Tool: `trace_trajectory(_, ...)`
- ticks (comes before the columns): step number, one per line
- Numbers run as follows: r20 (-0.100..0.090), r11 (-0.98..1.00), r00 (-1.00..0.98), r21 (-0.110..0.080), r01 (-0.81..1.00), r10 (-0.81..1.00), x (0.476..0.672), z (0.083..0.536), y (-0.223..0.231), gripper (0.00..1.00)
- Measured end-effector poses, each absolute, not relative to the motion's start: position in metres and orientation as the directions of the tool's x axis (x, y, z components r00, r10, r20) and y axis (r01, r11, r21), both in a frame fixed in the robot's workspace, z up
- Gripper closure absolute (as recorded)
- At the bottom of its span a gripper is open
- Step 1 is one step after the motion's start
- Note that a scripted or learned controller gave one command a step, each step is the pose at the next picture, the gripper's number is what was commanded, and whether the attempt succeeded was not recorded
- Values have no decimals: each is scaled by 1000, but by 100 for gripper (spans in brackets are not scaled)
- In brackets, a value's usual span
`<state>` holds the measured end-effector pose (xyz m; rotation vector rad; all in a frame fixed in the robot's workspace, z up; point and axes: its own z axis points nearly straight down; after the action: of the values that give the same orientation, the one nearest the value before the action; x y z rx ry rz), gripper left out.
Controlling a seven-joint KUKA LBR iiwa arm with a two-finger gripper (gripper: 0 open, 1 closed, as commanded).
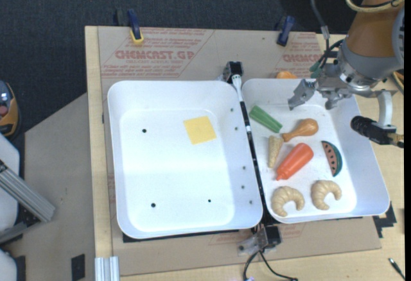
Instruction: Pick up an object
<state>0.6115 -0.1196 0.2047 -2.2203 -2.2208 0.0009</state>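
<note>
Hovering over right bin [366, 164], gripper [316, 99] spread wide, fingers [299, 97] holding nothing. Nearest targets below: green piece [265, 119], drumstick [300, 129], carrot [295, 161]. Risk, as judged: items crowded, some touching; fingers could land on a neighbour, nudge the target aside, close on air.

Robotics lab — clamped cardboard bench [192, 49], white bins [122, 145], alu. framing [26, 193], cables.

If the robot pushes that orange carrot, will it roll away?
Probably a little: the carrot looks round and tapered, so it would likely roll in a curve. The corn and chicken leg lie close and might stop it. Its smooth surface may slip in the gripper.
</note>
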Motion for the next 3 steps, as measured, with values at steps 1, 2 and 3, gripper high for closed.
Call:
trace_trajectory(1,4,-1,1,-16,1000,1000,553,93,-107,0)
trace_trajectory(2,3,-2,2,-8,1000,1000,516,84,-92,0)
trace_trajectory(3,0,-2,2,4,1000,1000,520,96,-93,100)
